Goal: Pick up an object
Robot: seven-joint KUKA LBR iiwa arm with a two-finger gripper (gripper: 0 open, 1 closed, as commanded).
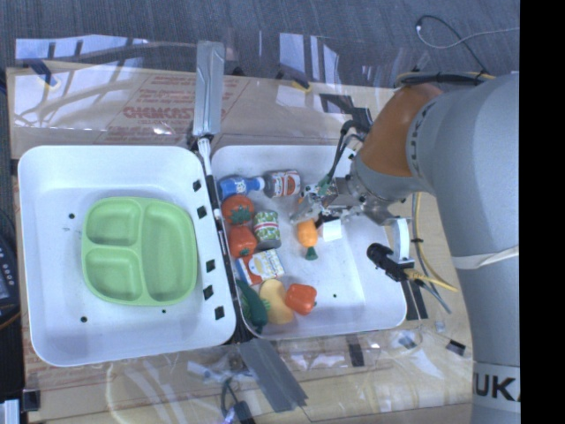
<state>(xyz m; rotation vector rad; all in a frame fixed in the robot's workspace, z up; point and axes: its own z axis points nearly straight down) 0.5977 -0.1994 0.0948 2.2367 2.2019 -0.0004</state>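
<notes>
The gripper (315, 212) is low in the right bin (375, 303), and whether it grips anything cannot be told from here. An orange carrot (307, 235) lies just below its tip, touching or nearly so. To its left stand a small green-labelled can (267, 228), a tomato (237, 208), a blue bottle (238, 185) and a red-labelled can (284, 184). Further below sit a red pepper (300, 299) and a yellow fruit (275, 300). Well to the left, the other bin (44, 307) holds a green divided plate (139, 251)

Bench (106, 104) w/ two white bins: left bin (44, 325); right bin (380, 299).
</notes>
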